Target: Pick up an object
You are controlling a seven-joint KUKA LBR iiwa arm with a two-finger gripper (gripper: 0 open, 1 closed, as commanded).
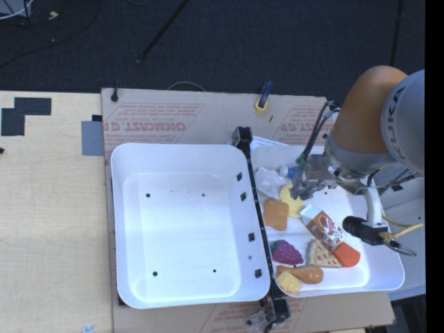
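The gripper (300,186) hangs low over the right bin (388,272); whether it is open or closed cannot be told. A yellow piece (294,207) lies directly beneath it, touching or nearly so, with the toast slice (276,214) just beside on the side away from the arm. The red-brown packet (325,228), purple grapes (286,252) and waffle (320,254) sit farther off, toward the bin's near end.

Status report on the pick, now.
Pincer low in right bin, above yellow piece. Nothing seen gripped. Toy bread slice and clear wrapper crowd it.
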